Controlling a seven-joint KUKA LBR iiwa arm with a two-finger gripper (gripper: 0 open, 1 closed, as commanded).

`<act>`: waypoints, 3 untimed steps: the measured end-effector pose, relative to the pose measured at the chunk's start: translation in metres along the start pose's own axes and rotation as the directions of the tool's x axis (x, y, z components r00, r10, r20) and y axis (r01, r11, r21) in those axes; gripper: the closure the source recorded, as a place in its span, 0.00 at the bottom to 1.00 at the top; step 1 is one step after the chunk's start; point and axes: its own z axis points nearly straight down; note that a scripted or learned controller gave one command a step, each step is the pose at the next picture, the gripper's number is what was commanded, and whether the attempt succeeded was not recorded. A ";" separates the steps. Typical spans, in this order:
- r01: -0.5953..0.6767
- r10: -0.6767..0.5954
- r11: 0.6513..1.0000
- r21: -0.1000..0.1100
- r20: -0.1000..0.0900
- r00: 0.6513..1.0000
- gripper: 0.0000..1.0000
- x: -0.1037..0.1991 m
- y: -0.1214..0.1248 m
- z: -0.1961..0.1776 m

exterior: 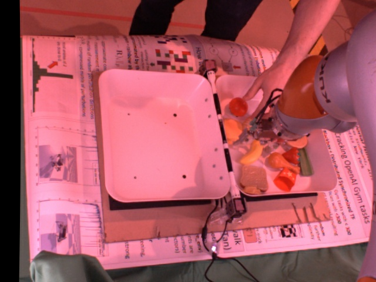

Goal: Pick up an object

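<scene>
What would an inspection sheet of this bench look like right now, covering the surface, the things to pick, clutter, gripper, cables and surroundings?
Surface: printed posters cover the bench; brown cardboard lies under the two bins.
Job's things: right bin holds toy food: a red tomato, yellow banana, bread slice, green piece and red pieces.
Clutter: the left bin shows a few dark specks.
Gripper: the gripper is low over the right bin, among the food; grip hidden.
Cables: thin wires trail from between the bins toward the front edge.
Surroundings: a person's hand reaches into the right bin beside the arm; legs stand behind the bench.
</scene>
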 end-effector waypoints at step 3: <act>0.002 -0.002 1.000 -0.003 0.001 1.000 1.00 0.004 0.003 -0.141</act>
